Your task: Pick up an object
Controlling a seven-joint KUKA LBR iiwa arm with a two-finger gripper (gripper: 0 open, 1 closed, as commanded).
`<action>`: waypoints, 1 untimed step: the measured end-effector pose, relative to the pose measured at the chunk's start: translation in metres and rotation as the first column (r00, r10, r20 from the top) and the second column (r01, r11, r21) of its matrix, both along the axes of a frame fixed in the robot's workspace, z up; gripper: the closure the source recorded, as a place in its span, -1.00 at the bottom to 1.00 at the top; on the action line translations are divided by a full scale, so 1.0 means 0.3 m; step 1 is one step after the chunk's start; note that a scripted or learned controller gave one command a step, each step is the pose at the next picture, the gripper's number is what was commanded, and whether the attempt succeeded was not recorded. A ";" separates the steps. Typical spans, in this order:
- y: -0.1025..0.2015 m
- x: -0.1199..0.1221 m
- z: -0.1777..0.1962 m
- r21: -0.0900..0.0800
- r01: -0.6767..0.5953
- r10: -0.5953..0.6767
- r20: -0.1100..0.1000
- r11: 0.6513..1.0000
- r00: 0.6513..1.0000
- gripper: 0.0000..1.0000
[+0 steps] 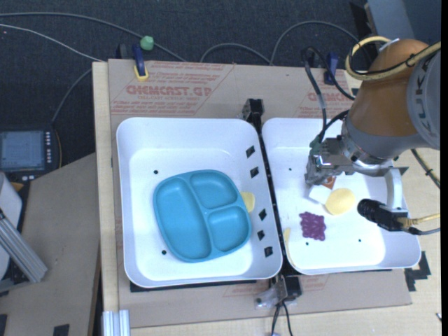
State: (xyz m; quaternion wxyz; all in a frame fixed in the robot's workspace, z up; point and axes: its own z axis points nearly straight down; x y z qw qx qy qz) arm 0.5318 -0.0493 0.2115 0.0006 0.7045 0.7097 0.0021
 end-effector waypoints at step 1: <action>0.139 0.114 0.040 0.000 0.001 -0.001 0.000 1.000 1.000 1.00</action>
